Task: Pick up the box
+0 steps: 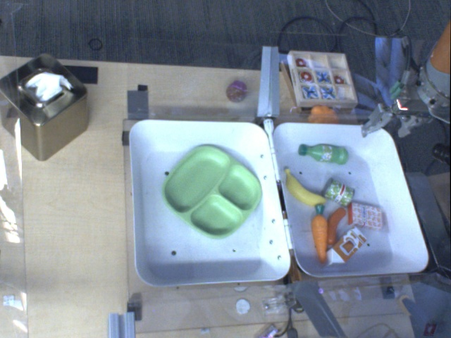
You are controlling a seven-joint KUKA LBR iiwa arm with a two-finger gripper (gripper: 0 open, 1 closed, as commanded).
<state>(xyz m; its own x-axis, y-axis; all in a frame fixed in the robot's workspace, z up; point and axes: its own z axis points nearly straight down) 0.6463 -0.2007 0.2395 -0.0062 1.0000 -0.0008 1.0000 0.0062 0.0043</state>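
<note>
Wooden bench (84, 210) carries two white bins side by side, and we take the right bin (394, 189) as our landmark. We find the gripper (384, 118) poised over that bin's far right corner, its grasp state not discernible, nothing seen in it. We judge the box (366, 217), lying flat with its long axis roughly crosswise, well toward the near side from it, beside the carrots (325, 234).

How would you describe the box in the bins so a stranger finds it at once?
Look in the right white bin, at its lower part, beside the carrot. The box lies there: small, flat-sided, white with orange-brown print, unlike the rounded banana, can and green bottle.
</note>
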